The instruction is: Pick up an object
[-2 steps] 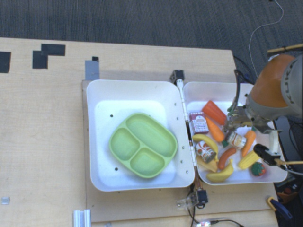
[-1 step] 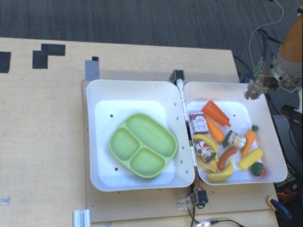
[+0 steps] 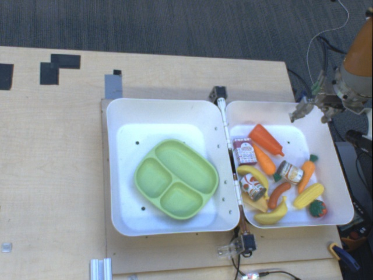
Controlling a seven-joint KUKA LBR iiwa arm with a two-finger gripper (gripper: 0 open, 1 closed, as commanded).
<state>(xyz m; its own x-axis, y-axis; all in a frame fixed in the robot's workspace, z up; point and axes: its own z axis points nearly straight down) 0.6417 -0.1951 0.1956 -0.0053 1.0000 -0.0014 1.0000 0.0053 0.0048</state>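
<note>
Starting at the left, the wooden bench shows bare light board, with a few dark patches near its far edge. Next comes the left bin, shallow and white, and lying in it at a slant is a green divided plate with three compartments, nothing on it. A thin rail runs between the two bins where their rims meet.

Over in the right bin it's crowded. Against the near-left wall sits a small carton with a red label, and below it a white packet with red print, partly tucked among yellow bananas. An orange-red pepper shape lies toward the far side, a carrot just beside it. In the middle, a small dark jar with a label leans by a second carrot. A red sausage lies under it, a yellow corn cob to its right, and a strawberry sits in the near-right corner.

And up at the far-right rim of that bin, the gripper hangs at the end of the grey arm with its orange band. Its fingers look spread apart with nothing between them, well clear of the toys below.
</note>
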